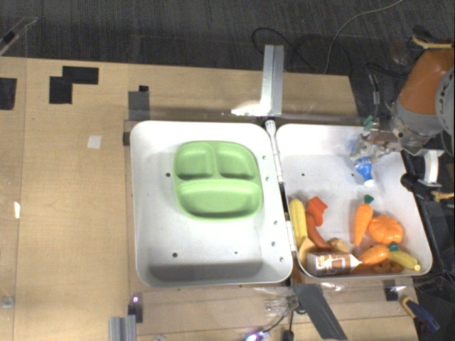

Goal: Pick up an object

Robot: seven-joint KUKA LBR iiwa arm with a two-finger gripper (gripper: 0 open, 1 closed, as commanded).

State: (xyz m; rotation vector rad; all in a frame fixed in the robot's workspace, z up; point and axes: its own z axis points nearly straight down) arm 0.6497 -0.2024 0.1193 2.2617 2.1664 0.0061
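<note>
The hand hangs at the far right edge of the right bin, with something blue and white just under it. Whether it is spread or pinching that thing, I cannot tell. The likely targets lie heaped in the near corner: a corn cob, carrots, an orange pepper, a small bottle. That crowding probably favours the lone blue item. A green divided plate sits alone in the left bin
</note>
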